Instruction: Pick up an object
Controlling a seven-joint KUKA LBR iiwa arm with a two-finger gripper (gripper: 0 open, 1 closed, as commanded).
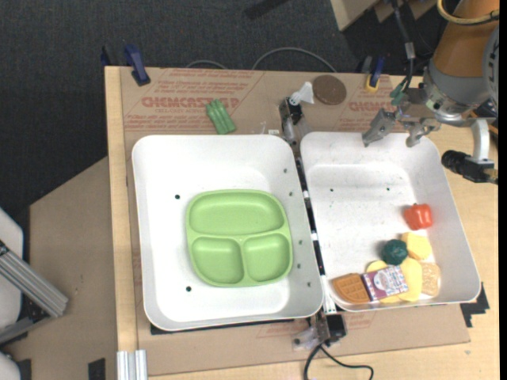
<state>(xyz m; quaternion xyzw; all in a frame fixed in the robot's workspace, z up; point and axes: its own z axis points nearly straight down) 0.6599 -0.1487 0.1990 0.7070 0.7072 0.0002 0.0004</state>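
Note:
My gripper (394,133) hangs over the far edge of the right bin (356,204), its two fingers spread open with nothing between them. Well in front of it, at the bin's near right, lies a cluster of toy food: a red pepper (418,215), a dark green item (394,252), yellow pieces (417,246), a purple-and-white packet (386,283) and a brown cookie-like piece (349,289). The left bin (158,172) holds a green divided plate (238,237).
A green clip-like item (221,117) and a brown disc (329,90) lie on the cardboard behind the bins. A clamp (291,117) stands between the bins at the back. The far half of the right bin's floor is bare.

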